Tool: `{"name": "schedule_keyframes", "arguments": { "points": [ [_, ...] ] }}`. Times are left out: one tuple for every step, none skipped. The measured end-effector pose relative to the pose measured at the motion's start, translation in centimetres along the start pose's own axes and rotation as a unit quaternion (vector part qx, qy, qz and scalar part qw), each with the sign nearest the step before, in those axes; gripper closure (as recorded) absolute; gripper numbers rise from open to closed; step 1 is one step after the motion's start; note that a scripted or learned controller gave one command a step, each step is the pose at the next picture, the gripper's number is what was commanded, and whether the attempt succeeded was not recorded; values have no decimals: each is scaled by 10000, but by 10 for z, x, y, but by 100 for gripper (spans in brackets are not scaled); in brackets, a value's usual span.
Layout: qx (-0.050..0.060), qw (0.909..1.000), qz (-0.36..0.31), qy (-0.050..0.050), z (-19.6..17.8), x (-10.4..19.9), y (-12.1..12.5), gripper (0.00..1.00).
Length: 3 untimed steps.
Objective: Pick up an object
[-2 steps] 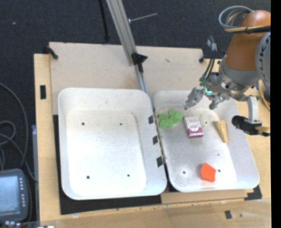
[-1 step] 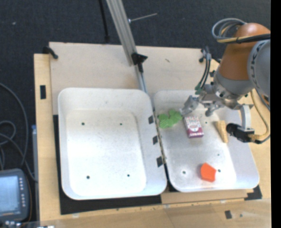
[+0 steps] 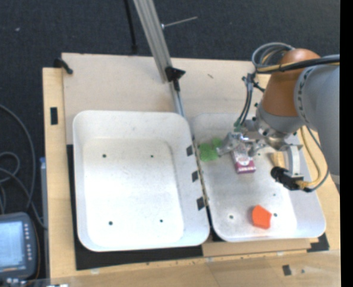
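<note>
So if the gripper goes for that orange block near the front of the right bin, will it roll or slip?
The orange block looks chunky with flat faces, so it probably slides rather than rolls. It seems small and likely light. It sits apart from other items, so a nudge may push it toward the right bin's wall.

Down below me, the pale wooden surface sits on a dark carpeted floor. A white bin takes up its left half, shallow, with four small dark dots on its bottom. Black clips run along the seam where it meets the neighbouring bin. A slanted metal rail comes down from the top edge to a black clamp on the surface. Off to the left, grey cables loop across the floor, and a handheld control screen rests in the bottom-left corner.
</note>
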<state>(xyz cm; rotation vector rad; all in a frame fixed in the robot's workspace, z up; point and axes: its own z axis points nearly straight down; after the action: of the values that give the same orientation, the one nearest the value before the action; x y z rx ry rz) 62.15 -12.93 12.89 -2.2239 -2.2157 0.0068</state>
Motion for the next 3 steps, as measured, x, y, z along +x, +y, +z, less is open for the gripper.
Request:
{"name": "schedule_keyframes", "arguments": {
  "points": [
    [-61,10000,0,-30,24,-4,3,0],
    [-89,10000,29,-26,11,-5,4,100],
    [-60,10000,17,-4,-54,-10,2,100]
  ]
}}
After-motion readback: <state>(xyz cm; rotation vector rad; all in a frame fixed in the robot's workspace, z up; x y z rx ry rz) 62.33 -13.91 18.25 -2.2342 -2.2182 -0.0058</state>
